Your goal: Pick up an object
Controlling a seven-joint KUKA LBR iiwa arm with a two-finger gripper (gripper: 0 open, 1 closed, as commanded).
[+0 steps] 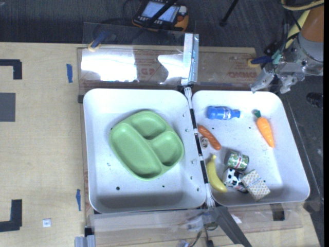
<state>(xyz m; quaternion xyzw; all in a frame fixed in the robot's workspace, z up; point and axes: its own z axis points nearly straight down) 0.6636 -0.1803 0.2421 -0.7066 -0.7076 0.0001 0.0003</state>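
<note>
- The tool (271,81) hangs at about two o'clock in the view, over the far rim of the right bin (293,153), with nothing between its fingers; I cannot tell whether they stand apart or together.
- The right bin holds the loose things. A blue bottle (222,112) lies on its side at the bin's eleven o'clock; its label is too small to read.
- A carrot (265,129) with a green top lies at the bin's one o'clock, well apart from the bottle.
- An orange sausage-shaped piece (209,137) lies at nine o'clock, just beside the wall between the bins.
- A green can (238,161) lies at the bin's centre; its print is not legible.
- A banana (214,175) curves along seven o'clock, near a black-and-white item (233,179) and a patterned box (255,184) at six o'clock; no writing can be read on either.
- The left bin (97,138) holds a green divided plate (146,144) at its centre.
- On the surface (36,138) at twelve o'clock, a brown panel behind the bins carries red lettering, blurred.
- A handheld controller (159,14) with a lit screen lies on the floor at twelve o'clock.
</note>
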